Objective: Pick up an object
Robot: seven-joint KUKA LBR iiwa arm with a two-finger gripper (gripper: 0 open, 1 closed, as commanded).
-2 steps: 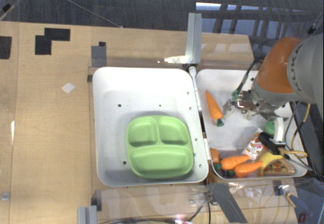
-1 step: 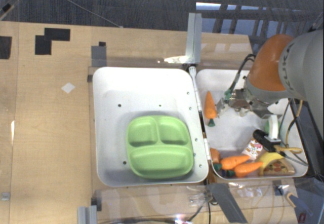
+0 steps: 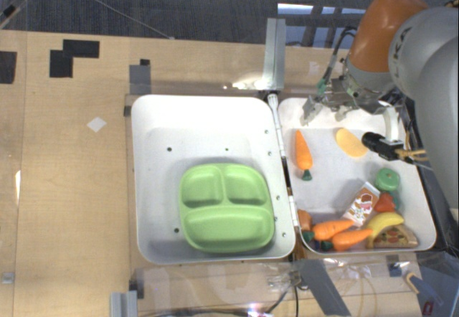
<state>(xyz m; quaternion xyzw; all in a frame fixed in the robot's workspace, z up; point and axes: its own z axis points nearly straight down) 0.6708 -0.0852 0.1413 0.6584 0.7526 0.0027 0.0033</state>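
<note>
While the grey arm (image 3: pixel 423 43) with its orange band reaches in from the right, the claw (image 3: pixel 324 111) hangs over the far edge of the right bin (image 3: pixel 326 165), its 2 fingers spread apart with nothing between them. One fingertip shows at the left near the bin's back wall, the other sits a little to the right, and both are clear of the toys below.

Closest to the claw lies a yellow oval piece (image 3: pixel 351 143), just beside the right fingertip and slightly nearer the camera. A carrot (image 3: pixel 304 152) with a green stub lies alone near the bin's left wall, pointing away from the camera, apart from everything else. Along the near and right sides of the same bin a cluster of toy foods is heaped together: a green round piece (image 3: pixel 388 179), a small printed carton (image 3: pixel 362 203) tilted on its side, a red piece just beside it, a banana (image 3: pixel 386 222), 2 more carrots (image 3: pixel 337 231) touching each other, and a pizza slice (image 3: pixel 396 239) in the near right corner.

A green divided plate (image 3: pixel 226 206) with 3 compartments rests in the left bin (image 3: pixel 165 129), toward its near side. Both bins sit side by side on the wooden desk (image 3: pixel 64 186).
</note>
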